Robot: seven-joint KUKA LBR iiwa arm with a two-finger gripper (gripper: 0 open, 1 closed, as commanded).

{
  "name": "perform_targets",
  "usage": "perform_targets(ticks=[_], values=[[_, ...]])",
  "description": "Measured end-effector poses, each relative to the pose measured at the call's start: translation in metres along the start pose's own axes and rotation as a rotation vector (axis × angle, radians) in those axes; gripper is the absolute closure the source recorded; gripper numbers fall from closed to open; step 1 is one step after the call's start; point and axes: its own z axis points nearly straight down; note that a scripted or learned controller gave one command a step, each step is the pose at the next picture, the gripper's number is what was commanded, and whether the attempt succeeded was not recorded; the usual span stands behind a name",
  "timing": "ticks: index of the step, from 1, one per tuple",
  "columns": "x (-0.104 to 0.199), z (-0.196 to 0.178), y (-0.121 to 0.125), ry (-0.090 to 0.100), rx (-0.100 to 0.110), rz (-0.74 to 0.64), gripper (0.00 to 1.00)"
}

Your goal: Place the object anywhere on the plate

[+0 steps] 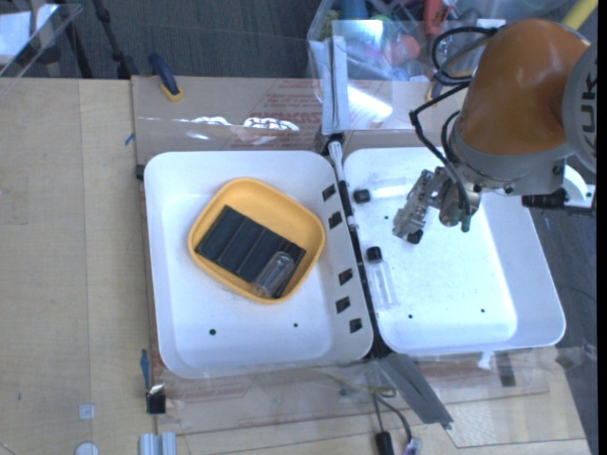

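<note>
A yellow plate (pixel 213 218) lies in the left bin (pixel 180 330), turned like a diamond. On it rest a black ribbed slab (pixel 245 239) and, at the slab's lower right corner, a small clear cylinder (pixel 275 273) lying on its side. In the right bin (pixel 474 292) a thin clear tube (pixel 382 284) lies close to the left wall. My gripper (pixel 422 218) hangs over the upper middle of the right bin, well to the right of the plate. I see nothing held in it.
Two small black knobs (pixel 360 195) (pixel 374 253) sit on the right bin's floor near the divider (pixel 343 245). A clear box of colourful items (pixel 398 8) stands behind the bins. The arm's orange band (pixel 522 74) overhangs the right bin's far corner.
</note>
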Motion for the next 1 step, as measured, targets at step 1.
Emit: perform_targets(ticks=[1], values=[[-0.0676, -0.0314, 0.0471, 0.002, 0.002, -0.159, 1.0]])
